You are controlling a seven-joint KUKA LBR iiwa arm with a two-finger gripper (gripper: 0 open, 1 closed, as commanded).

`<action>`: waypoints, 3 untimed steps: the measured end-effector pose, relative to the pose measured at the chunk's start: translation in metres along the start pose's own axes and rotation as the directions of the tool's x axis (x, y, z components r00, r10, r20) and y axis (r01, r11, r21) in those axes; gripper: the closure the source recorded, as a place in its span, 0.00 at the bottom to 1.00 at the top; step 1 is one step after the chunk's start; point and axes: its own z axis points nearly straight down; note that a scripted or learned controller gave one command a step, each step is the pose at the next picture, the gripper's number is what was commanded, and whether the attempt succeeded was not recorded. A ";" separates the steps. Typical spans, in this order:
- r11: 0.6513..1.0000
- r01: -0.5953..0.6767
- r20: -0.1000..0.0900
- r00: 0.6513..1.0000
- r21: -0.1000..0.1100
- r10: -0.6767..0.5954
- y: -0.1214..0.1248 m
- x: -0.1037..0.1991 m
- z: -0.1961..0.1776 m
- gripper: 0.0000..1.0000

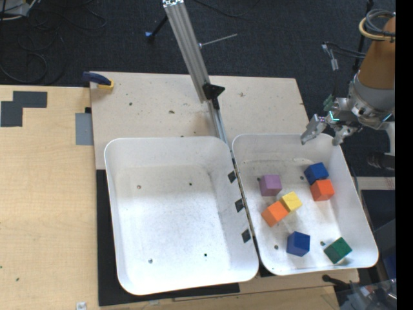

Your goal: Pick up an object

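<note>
1. I saw gripper over right bin's far rim, jaws spread wide, holding nothing.
2. Blocks lay in that bin; blue & red nearest gripper.

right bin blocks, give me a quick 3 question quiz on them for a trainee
1. True or false: all the blocks lie in the right bin.
2. Which block lies nearest the gripper? A) green block B) upper blue block C) purple block
3. Fill in: the yellow block touches the ____ block at its lower left.

Key
1. True; seven blocks, none in the left bin.
2. B; it sits just above the red block, under the bin's far right corner where the gripper hangs, holding nothing.
3. Orange.
</note>
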 end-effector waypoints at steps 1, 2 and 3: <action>1.000 0.003 0.002 1.000 -0.004 -0.003 0.001 0.001 -0.003 0.00; 1.000 0.003 0.001 1.000 -0.001 -0.003 -0.002 0.004 0.041 0.00; 1.000 0.004 0.002 1.000 -0.005 -0.004 -0.002 0.005 0.104 0.00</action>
